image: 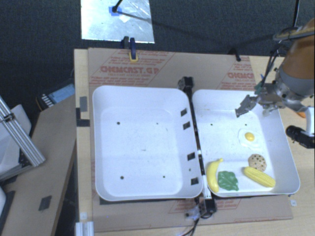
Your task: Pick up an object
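Camera view, looking down at a slant:

Arm: grey KUKA arm w/ orange band (299,58) comes in from the right edge, wrist over the far-right part of the right bin.

Gripper: two-finger gripper (253,105) hangs over the far half of the right bin, pointing left and down. One grey finger (243,107) shows plainly, a second paler one (269,109) to its right; gap betw. them reads as spread apart, nothing seen betw. them. Clear of all the toys.

Right bin: shallow white plastic bin (216,98), right half of the bench. All objs sit in its near half.

Egg: flat white fried-egg toy w/ yellow yolk (249,136), mid-right of the right bin, nearest thing to the gripper, just on the near side of it.

Cookie: round tan cookie toy w/ dark specks (257,161), nearer than the egg, just beside the corn.

Corn: yellow corn-cob toy (259,177), near-right corner area, lying at a slant.

Banana: yellow curved banana toy (213,175), near-left part of the right bin, by the divide.

Green piece: flat green leafy toy (228,180), touching the banana's right side.

Left bin: shallow white plastic bin (140,141), left half of the bench, a few small dark dots on its floor.

Bench top: tan cardboard sheet w/ red lettering (133,68) under both bins.

Far side: shiny silver metal sheet (117,13) beyond the cardboard.
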`<state>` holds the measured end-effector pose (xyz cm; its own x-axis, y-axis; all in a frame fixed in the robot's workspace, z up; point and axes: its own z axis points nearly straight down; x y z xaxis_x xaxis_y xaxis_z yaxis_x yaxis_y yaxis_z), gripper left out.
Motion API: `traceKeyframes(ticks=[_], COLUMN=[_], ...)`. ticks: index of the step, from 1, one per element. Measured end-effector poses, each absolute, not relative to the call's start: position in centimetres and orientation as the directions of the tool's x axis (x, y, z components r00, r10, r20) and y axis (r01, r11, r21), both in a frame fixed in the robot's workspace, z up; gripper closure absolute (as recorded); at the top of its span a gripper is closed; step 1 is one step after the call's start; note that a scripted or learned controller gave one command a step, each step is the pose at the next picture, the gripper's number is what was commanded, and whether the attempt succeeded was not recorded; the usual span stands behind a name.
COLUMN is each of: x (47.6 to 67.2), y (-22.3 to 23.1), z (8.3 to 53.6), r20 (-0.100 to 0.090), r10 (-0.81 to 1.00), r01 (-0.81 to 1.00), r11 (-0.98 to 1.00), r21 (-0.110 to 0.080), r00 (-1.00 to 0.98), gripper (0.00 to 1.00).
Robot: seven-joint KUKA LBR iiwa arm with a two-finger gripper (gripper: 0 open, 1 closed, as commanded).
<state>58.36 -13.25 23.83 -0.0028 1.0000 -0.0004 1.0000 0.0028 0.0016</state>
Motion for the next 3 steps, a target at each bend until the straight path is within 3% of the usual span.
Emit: traceKeyframes(ticks=[1,2,3], x=[60.6,57.9,54.8], y=[-7.0,-5.5,-1.1], z=[35.3,45.6,54.2], r20=[0.0,0.0,0.002], r10=[1.0,1.0,1.0], r01=[1.0,1.0,1.0], r11=[0.012,0.007,0.01], r21=[0.017,0.015,0.013], r00=[-0.012,-0.007,-0.01], gripper=[0.0,0.0,0.0])
